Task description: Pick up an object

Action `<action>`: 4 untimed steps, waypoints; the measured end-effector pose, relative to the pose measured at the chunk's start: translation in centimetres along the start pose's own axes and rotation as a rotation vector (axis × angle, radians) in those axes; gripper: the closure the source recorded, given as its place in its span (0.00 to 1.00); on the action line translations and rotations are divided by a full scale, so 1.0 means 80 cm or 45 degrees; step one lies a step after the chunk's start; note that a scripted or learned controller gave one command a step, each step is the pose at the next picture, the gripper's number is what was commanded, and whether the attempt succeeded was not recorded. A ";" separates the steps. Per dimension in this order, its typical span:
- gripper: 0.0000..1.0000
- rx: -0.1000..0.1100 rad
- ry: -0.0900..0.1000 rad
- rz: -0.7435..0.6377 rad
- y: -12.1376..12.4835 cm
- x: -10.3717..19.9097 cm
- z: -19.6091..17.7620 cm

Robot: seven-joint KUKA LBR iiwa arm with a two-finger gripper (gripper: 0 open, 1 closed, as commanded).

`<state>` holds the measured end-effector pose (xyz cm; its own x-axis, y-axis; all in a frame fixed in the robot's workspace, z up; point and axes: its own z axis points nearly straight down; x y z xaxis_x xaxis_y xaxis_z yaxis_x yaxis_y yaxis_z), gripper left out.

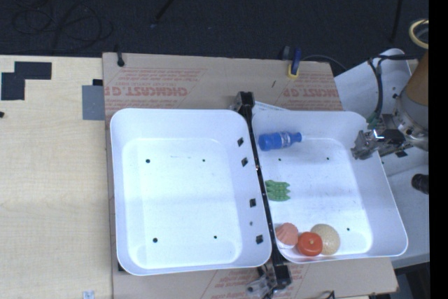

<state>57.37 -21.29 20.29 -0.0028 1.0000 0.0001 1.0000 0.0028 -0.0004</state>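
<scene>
Reaching in from the right, with the hand (365,143) low over the right rim of the right bin (381,182), toward its far right corner. Wrist and grey links just behind it at the right edge of the view, dark cables looping above. Too small and cluttered to tell whether spread or pressed together; nothing seen between them. In the right bin, a blue bottle (279,141) lying on its side near the far left corner, white cap pointing left, well apart from the hand. Nearer along the left wall, a small green ridged item (277,190). At the near left corner, three things clustered and touching: a pink rounded piece (286,232), a red-orange round fruit-like toy (309,244), and a tan round piece (327,237) just right of it. Left bin (115,150) beside it, sharing a dark clipped seam (253,171) down the middle. Both bins resting on a cardboard sheet (175,84) with red printing, laid across a pale wooden desk (49,178). A yellow-and-blue clamp (293,61) at the cardboard's far edge. Open bin floor between the hand and every object.
</scene>
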 end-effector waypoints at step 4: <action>1.00 -0.003 -0.002 0.002 -0.122 -0.001 -0.189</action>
<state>47.61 -21.39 35.41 -0.0015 1.0000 -0.0011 1.0000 0.0015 0.0019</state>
